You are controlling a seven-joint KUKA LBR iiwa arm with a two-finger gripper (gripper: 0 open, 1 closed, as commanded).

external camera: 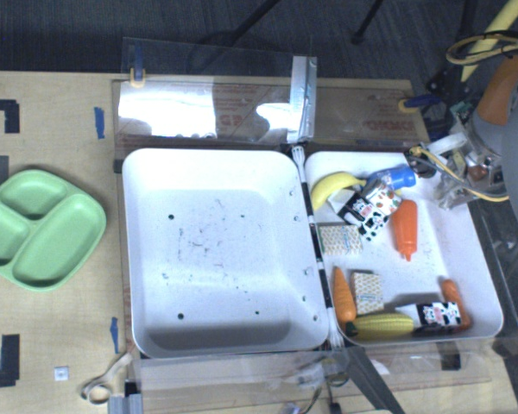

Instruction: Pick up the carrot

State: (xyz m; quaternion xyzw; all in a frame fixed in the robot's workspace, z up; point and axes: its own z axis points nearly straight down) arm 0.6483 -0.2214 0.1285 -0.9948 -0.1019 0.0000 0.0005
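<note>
The carrot [344, 293], orange and tapered, lies along the left wall of the right bin [488, 270], beside a cracker pack [368, 290] and just above a yellow corn cob [382, 324]. A second orange piece [404, 228], shaped like a bottle with a narrow tip, lies in the middle of that bin. My gripper [456, 184] hangs at the bin's upper right corner among cables, well away from the carrot, up and to its right. Nothing can be seen held in it.
The right bin also holds a banana [331, 185], a blue bottle [388, 180], a cow-patterned carton [369, 210], a second cracker pack [339, 240], a black and white pack [438, 315] and a sausage [453, 296]. The left bin [138, 231] adjoins it. A green divided plate [39, 229] sits far left.
</note>
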